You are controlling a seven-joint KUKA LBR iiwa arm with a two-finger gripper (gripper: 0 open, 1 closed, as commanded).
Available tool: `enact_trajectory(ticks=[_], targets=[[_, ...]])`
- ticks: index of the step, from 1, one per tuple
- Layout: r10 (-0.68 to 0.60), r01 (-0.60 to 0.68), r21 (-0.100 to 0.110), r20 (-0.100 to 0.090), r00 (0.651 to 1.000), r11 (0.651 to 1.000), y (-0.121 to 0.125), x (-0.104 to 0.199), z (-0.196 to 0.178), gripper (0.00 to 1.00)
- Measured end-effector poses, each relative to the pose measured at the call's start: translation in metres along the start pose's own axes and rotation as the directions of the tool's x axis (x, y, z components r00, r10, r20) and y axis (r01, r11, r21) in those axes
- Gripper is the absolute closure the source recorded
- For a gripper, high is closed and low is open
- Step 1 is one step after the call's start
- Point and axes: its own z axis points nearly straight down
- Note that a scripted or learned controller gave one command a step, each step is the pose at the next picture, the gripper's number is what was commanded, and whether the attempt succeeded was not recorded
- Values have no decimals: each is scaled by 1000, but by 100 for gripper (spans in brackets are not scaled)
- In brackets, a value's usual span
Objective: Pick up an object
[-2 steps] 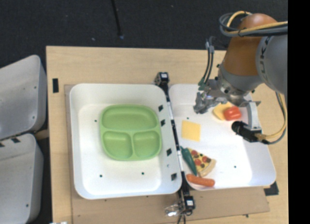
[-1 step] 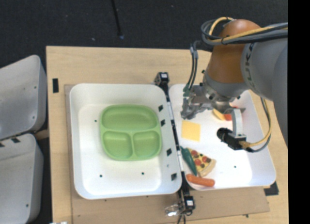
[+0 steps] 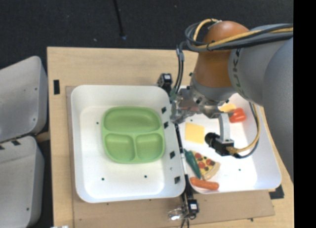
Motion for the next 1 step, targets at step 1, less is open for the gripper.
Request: enact_trajectory(ticks=[1], targets=[[-1, 1, 0, 0, 1000, 1000, -17, 48, -1, 100]])
